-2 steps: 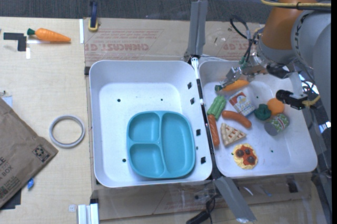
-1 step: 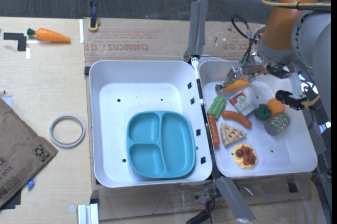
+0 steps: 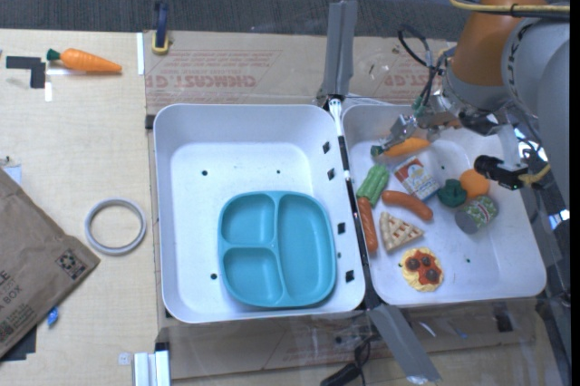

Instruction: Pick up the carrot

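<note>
We see the tool (image 3: pixel 401 138) clenched on the carrot (image 3: pixel 410 146); lifting carelessly, we risk it slipping onto the sausage (image 3: pixel 408 205) just below.

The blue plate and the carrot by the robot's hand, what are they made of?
The blue plate looks like smooth plastic: one even colour, soft shine, moulded sections. The carrot at the gripper looks like toy plastic too, plain orange and glossy, though it is too small to be sure.
</note>
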Robot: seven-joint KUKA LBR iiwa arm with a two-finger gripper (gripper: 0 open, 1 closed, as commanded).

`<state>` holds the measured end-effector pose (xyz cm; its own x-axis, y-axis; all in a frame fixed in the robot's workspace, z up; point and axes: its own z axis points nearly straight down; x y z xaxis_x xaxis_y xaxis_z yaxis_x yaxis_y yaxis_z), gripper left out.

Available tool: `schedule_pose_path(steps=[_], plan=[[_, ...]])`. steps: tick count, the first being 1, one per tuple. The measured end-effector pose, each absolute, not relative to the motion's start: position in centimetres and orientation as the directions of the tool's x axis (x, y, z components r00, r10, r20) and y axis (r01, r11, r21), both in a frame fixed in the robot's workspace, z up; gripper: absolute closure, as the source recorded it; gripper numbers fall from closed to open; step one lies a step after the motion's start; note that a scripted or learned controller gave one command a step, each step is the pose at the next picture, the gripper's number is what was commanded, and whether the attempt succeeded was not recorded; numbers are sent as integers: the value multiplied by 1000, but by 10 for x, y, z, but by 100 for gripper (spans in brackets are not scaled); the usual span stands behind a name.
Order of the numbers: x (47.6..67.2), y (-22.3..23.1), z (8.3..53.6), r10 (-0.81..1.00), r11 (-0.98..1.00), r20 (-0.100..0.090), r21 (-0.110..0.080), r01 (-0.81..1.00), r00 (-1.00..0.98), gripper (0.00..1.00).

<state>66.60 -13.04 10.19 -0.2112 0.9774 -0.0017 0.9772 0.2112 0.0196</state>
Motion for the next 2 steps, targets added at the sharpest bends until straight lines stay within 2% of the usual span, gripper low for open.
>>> schedule_pose_path(steps=[1,2], plan=[[666,-132,102,980,198,-1,20,980,-198,0],[614,-120,228,965,264,-1,1,965,-264,0]])
